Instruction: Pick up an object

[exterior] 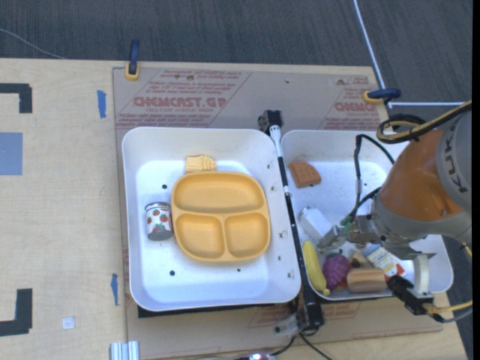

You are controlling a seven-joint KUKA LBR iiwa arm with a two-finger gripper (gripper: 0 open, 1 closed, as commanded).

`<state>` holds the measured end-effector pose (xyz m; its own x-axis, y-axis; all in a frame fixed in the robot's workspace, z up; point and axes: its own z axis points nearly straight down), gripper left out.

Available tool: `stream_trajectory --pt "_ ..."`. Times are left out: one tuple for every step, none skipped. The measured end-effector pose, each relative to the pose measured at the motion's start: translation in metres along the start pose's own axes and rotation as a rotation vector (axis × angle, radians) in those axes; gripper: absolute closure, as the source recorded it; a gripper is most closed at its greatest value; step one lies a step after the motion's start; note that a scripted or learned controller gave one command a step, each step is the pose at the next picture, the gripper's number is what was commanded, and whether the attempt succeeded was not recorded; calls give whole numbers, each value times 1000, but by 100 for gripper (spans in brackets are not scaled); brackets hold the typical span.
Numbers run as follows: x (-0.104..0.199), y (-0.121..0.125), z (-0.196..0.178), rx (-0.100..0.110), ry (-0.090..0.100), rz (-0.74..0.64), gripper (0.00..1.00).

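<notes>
Apparently mid-approach: gripper (pixel 352 235) hangs low in the right bin (pixel 341 142), fingers apart and holding nothing, just above the purple object (pixel 337 270) lying between banana (pixel 314 267) and brown block (pixel 366 280); next move calls for descent and closing.

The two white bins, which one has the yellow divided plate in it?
The left bin holds the yellow divided plate, beside a small can. The right bin holds small loose items, including a banana, under the arm.
</notes>
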<state>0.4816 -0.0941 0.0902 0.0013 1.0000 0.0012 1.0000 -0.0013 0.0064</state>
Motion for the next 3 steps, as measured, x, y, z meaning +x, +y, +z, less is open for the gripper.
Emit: stream_trajectory --pt "1 0 0 -2 -3 1 0" --pt "-1 1 0 -2 0 -2 0" --pt "-1 2 0 -2 -2 0 0"
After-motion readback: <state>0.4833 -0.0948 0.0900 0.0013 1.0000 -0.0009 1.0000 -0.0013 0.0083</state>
